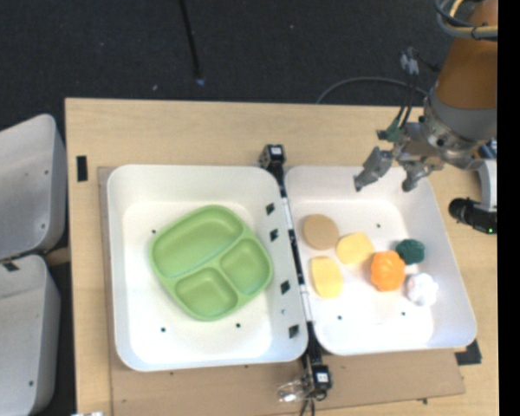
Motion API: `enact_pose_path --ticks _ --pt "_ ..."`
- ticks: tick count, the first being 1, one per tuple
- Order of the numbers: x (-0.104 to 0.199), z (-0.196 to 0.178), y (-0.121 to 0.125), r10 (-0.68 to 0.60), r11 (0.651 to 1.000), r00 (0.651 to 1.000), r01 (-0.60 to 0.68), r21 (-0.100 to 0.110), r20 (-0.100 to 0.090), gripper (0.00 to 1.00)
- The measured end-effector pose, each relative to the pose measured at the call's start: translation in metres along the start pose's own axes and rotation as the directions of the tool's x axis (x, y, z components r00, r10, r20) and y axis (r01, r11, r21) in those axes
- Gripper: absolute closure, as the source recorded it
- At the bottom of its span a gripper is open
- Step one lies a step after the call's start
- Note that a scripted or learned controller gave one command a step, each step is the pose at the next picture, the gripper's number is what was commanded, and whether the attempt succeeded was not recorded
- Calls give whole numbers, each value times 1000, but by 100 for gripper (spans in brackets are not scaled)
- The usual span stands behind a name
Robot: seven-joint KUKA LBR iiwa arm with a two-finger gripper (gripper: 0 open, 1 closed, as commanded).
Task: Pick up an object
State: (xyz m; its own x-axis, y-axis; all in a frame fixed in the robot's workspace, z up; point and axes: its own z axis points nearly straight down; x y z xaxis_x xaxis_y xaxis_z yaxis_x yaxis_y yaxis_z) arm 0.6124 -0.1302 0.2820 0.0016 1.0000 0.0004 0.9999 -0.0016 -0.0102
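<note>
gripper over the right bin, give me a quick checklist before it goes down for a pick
1. Gripper open: ok, its two fingers stand spread apart with nothing between them.
2. Gripper over a target: not ok, it hangs above the bare far end of the right bin, away from the items.
3. Targets in sight: ok, tan disc, two yellow pieces, orange piece, dark green piece, white piece.
4. Room around a target: tan disc ok; orange piece not ok, green and white pieces crowd it.
5. Height above the bin floor: cannot tell.
6. Green divided tray in the left bin: ok, away from the pick.
</note>
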Motion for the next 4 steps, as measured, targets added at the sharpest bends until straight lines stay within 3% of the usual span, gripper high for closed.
enact_pose_path --ticks 1,4 --pt "0 -7 2 -2 1000 1000 2 -12 1 0" --pt "5 128 -1 2 1000 1000 -2 -7 1 0"
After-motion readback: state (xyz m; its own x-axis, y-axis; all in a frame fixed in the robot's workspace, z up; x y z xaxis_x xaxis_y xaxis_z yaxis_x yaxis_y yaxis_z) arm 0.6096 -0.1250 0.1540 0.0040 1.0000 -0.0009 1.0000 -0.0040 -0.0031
